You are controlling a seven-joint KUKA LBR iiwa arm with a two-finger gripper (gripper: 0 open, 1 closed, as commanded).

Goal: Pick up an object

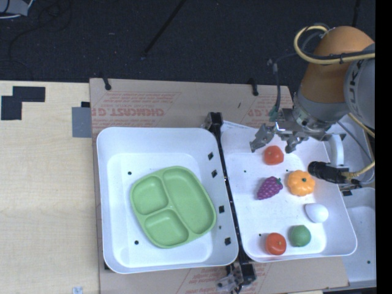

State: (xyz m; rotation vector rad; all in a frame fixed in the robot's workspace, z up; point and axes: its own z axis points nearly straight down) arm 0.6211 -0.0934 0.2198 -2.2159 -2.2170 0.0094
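Red tomato (273, 155), upper one of two, lay in the right bin (343, 234) near its far edge, directly beneath the gripper (279, 138). Gripper hung just above it with fingers spread apart, one to each side, nothing held between them. Purple grape bunch (269, 188) lay just below the tomato; orange pumpkin (300, 183) beside the grapes to the right. White egg (316, 213), green round fruit (299, 235) and second red tomato (276, 244) sat toward the bin's near edge. Green divided plate (173, 206) occupied the left bin (116, 164).
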